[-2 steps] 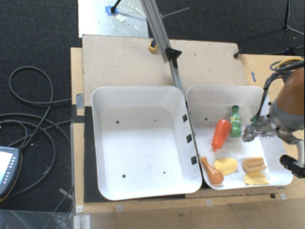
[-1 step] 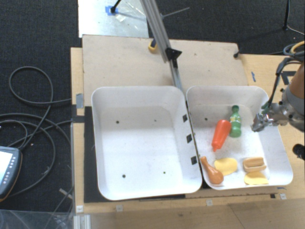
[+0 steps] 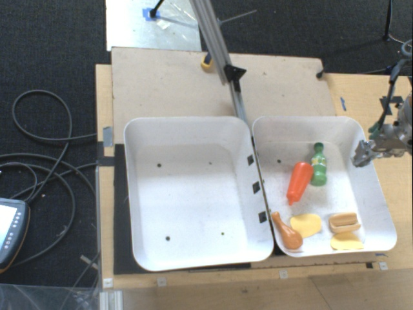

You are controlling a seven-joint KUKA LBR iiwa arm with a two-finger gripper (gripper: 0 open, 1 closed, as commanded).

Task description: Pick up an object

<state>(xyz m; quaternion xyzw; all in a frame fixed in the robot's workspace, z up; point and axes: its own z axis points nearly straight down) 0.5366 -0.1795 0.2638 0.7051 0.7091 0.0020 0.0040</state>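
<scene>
The right bin (image 3: pixel 303 121) holds several toy foods. An orange carrot (image 3: pixel 299 180) lies near its middle, touching a green bottle (image 3: pixel 318 165) just to its right. Along the front lie a brown drumstick (image 3: pixel 286 231), a yellow chip-like piece (image 3: pixel 306 225), a hot dog bun (image 3: pixel 344 222) and a yellow slice (image 3: pixel 347 241). My gripper (image 3: pixel 362 154) hangs over the bin's right rim, to the right of the bottle and apart from every object. Nothing shows in its grasp.
The left bin (image 3: pixel 187 123) sits beside the right one, sharing a middle wall with black clips (image 3: pixel 256 186). A slanted metal pole (image 3: pixel 216 37) crosses the back of the bench. Cables and a tablet (image 3: pixel 10 228) lie on the floor at left.
</scene>
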